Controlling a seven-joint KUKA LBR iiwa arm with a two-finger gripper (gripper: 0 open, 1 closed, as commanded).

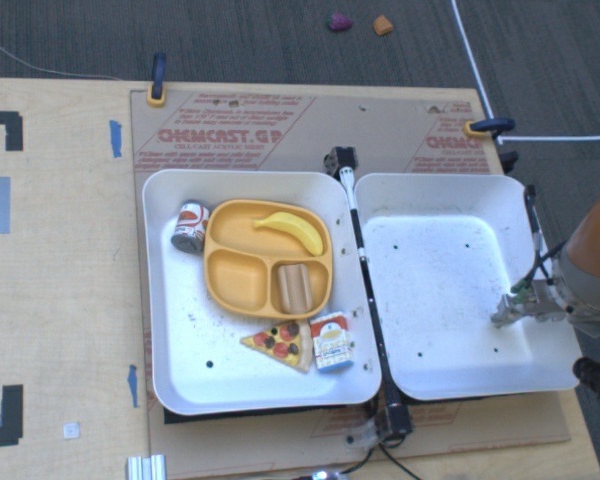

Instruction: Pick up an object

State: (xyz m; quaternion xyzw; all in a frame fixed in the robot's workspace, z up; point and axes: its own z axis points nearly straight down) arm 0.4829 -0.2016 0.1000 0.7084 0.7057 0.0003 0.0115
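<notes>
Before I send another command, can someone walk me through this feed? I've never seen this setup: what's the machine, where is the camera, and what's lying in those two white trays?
The single camera is fixed above the bench and looks down at a slant. The machine is a robot arm reaching in from the right; its pincer hangs over the right bin, near that bin's right side. I see nothing between its fingers, though they are too small to tell if open or shut. All the objects are in the left bin: a yellow divided plate carrying a banana and a brown block, a small can to the plate's left, and below it a pizza slice beside a small carton.
</notes>
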